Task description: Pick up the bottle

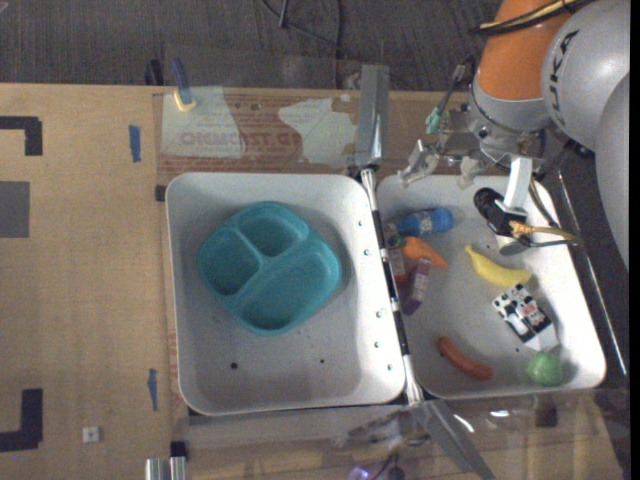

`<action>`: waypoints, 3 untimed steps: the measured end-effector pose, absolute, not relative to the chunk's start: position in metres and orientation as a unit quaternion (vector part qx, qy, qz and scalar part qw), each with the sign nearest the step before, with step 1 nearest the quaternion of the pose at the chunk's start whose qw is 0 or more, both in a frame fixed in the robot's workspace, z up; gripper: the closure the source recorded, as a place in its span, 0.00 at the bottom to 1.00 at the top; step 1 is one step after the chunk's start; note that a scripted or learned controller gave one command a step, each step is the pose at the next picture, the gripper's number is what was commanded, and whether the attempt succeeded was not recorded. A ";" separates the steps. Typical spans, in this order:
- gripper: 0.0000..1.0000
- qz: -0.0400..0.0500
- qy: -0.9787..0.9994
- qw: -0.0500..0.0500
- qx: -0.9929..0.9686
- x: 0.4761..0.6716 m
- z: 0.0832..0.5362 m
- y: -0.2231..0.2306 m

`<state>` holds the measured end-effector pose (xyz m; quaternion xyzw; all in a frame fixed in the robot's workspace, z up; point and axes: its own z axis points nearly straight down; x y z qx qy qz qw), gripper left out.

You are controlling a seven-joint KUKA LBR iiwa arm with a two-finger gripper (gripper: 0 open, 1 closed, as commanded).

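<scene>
Camera view was taken from above a wooden tabletop (80, 298) on which 2 white bins were set side by side. The left bin (200, 368) was occupied by a teal divided plate (268, 266), laid near its middle and toward its far edge.

The right bin (580, 348) was seen to hold several small things. The bottle (425, 222), blue-bodied and lying on its side, was found near the far left corner of this bin, close to the divider between the bins. Just beside it, nearer the camera, an orange carrot-like piece (425, 251) was laid, and a dark purple stick-shaped item (416, 285) was placed along the bin's left wall. A yellow banana (496, 267) was seen near the middle of the bin, a black-and-white patterned block (523, 313) toward the right edge, a red sausage-shaped piece (463, 358) near the near edge, and a green ball (545, 368) in the near right corner.

The arm (590, 48) was extended in from the right, over the far edge of the right bin. The tool (440, 163) was held above that far edge, apart from the bottle, and nothing was seen between its fingers. How far the tool was open could not be told from this angle.
</scene>
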<state>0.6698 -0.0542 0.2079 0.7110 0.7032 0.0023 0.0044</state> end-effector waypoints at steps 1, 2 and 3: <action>0.00 0.008 0.696 0.009 0.718 0.649 0.108 -0.155; 1.00 0.005 0.695 0.005 0.719 0.646 0.116 -0.156; 0.00 0.006 0.696 0.006 0.718 0.647 0.117 -0.156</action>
